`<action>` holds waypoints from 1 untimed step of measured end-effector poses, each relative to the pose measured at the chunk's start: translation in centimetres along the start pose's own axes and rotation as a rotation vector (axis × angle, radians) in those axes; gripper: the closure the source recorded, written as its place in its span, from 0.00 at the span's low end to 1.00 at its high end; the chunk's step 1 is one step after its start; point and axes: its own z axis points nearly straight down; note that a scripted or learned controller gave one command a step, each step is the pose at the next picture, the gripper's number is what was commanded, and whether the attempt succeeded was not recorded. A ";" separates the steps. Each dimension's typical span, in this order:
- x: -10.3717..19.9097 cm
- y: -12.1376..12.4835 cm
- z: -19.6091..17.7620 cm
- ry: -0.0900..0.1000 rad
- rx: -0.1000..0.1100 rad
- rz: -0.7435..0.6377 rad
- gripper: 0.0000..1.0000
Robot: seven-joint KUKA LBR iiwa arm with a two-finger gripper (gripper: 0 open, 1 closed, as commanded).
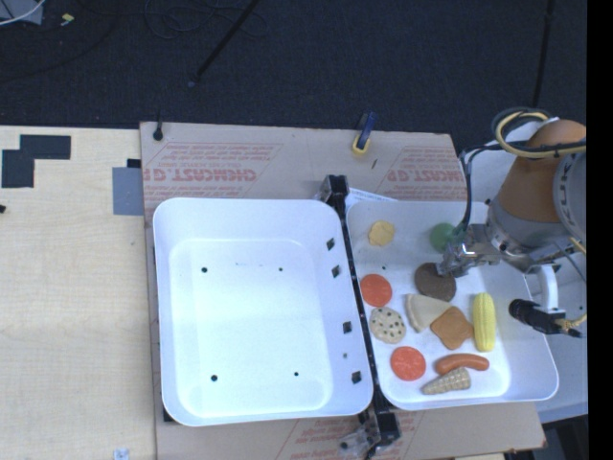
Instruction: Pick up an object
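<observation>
In the right bin [536, 391], smooth round toy foods [408, 363].

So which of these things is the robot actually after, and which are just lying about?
Part of the job:
the claw
toy food in the right bin: brown disc, corn, sausage, cookie, green ball

Just lying about:
left bin
cardboard sheet
blue-and-yellow clamp
</observation>
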 end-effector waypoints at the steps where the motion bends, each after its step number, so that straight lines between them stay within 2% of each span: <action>1: 5.9 3.6 -3.4 0.003 0.010 -0.005 1.00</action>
